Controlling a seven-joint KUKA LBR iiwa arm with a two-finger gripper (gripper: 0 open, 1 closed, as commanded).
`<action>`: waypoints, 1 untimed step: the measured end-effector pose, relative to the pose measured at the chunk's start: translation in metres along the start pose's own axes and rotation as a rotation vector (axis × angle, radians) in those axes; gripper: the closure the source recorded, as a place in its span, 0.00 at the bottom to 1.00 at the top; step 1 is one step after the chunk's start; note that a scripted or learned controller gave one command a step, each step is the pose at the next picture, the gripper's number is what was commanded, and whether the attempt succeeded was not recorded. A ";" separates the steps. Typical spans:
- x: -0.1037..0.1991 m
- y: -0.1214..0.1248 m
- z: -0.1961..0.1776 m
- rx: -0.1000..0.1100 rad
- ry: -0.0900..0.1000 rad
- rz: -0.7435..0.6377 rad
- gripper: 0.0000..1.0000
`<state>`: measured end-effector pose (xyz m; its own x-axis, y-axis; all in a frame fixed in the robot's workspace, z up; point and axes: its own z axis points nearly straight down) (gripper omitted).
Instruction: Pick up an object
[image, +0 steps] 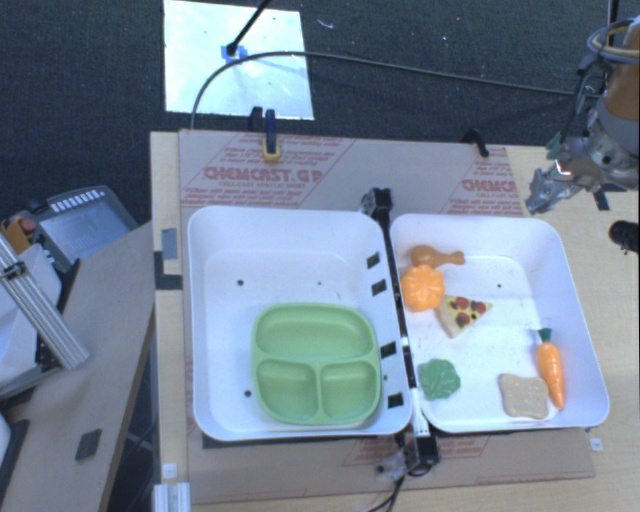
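**Hand parked off-bin, toys untouched**

Arm cut off at right edge; hand (548, 190) small and blurry above the right bin's (577, 300) far corner, grip state can't tell. Table (330, 160) covered in printed cardboard, dark floor behind. Left bin (215, 240) holds a green divided tray (316, 362). Right bin: drumstick (436, 257), orange pumpkin (422, 288), pizza slice (461, 313), broccoli (439, 379), bread slice (523, 395), carrot (551, 369).

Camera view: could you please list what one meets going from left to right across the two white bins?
Green divided tray → orange pumpkin → pizza slice → bread slice → carrot. The drumstick and broccoli overlap the pumpkin's span, so I left them out.
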<state>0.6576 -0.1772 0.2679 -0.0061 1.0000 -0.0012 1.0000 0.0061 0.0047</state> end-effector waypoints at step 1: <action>0.053 -0.005 0.015 0.004 0.001 -0.001 1.00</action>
<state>0.6528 -0.1243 0.2525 -0.0071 1.0000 -0.0001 1.0000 0.0071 0.0005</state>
